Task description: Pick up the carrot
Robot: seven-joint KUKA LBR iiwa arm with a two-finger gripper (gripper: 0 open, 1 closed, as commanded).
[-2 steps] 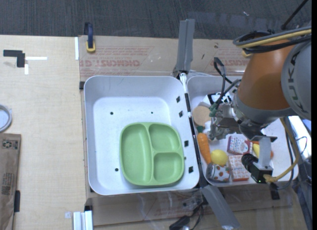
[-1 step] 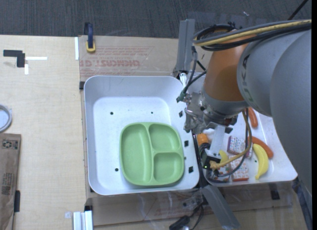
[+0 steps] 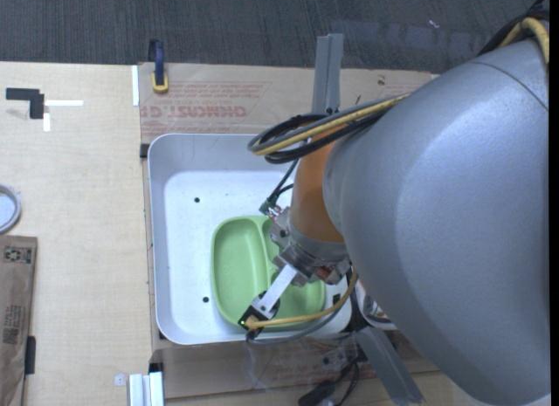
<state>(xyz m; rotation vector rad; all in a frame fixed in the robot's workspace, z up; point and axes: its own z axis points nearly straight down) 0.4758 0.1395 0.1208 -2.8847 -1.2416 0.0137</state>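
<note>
**Arm low over the green dish, carrot hidden from us**

We see the grey arm with its orange band (image 3: 437, 221) reaching over the shallow white plastic bin (image 3: 159, 221). Its gripper (image 3: 295, 263) is low above the right side of the pale green oval plastic dish (image 3: 238, 264), which lies on the bin's floor toward the near wall.

We judge this to be the reach-and-descend step of the pick, not the lift, as we can see nothing held. Whether the jaws stand apart or together we cannot tell, because the wrist covers them from above. Nor can we tell where the carrot lies. The wrist and the bulk of the arm hide the dish's right part and everything to the right of it, so the carrot may well be under there.

As we read it, the next move calls for the gripper to sit squarely over the carrot, across its narrow width. It would then close firmly and rise straight up.

The dish's raised rim is the nearest edge to mind, and the bin's near wall runs just beside the dish. A sideways drag could catch on either. The left and far parts of the bin's floor are bare white and give room to move. Past the left wall lies the pale wooden bench (image 3: 79, 160). We judge straight up to be the freest way out.
</note>
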